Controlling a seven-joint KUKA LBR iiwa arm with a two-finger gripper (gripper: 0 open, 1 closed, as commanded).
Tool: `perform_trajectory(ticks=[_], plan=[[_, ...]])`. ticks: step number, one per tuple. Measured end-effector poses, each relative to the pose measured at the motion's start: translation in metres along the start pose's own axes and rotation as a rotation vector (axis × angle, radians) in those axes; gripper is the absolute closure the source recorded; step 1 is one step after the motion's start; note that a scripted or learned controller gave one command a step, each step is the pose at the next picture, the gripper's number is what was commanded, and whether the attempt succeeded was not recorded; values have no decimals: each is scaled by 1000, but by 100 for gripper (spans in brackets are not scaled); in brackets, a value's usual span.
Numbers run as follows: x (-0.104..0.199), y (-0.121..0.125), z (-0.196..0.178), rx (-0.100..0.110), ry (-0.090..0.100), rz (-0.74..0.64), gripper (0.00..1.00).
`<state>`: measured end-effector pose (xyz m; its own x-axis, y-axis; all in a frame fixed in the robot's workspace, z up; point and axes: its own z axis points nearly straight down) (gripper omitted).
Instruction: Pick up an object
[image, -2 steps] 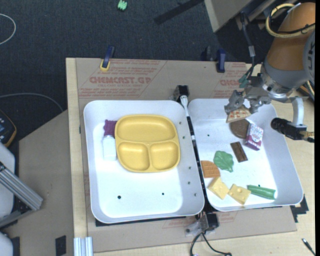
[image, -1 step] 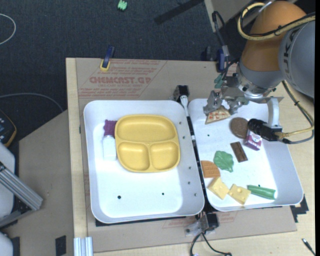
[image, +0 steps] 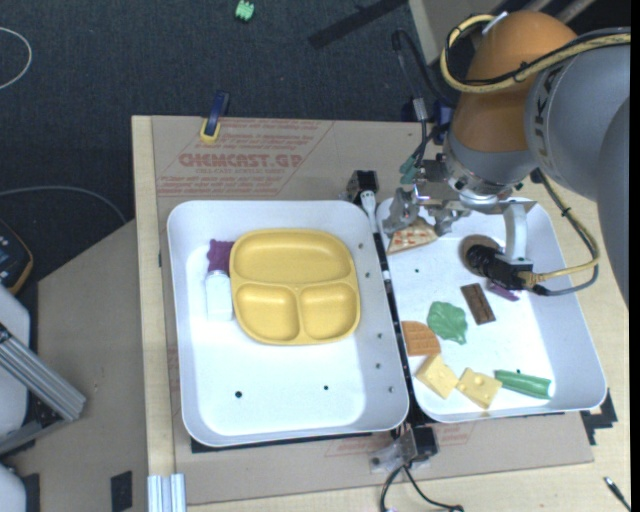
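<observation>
The gripper (image: 418, 212) was lowered at the upper left of the right bin (image: 572, 330), apparently for a grasp of the pizza slice (image: 410, 239) just below it, though no object was seen held.

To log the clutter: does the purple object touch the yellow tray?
Touching. The camera view shows the purple object meeting the yellow tray at its left rim, with no gap.
</observation>
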<state>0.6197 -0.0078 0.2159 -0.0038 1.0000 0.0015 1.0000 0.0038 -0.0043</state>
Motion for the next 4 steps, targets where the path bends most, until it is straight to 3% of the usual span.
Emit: perform_trajectory(ticks=[1,2,3,4], plan=[[0,0,-19,-8,-1,2,100],[5,2,2,1,-1,3,100],[-2,11,-6,-8,-2,4,100],[3,2,1,0,-1,4,100]])
